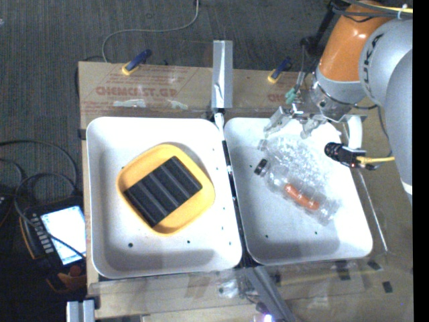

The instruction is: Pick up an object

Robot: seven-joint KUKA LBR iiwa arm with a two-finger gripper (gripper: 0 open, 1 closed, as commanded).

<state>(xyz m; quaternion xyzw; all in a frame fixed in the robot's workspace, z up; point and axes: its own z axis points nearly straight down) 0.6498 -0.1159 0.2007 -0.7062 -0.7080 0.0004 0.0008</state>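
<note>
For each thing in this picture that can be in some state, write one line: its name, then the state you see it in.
yellow tray with black ridged insert: lying flat in the left bin, turned at a slant.
clear plastic bottle: on its side in the right bin, something orange inside.
gripper: open, fingers spread above the bottle's upper end, nothing between them.
blue and yellow clamps: clipped on the cardboard behind the bins.
</note>
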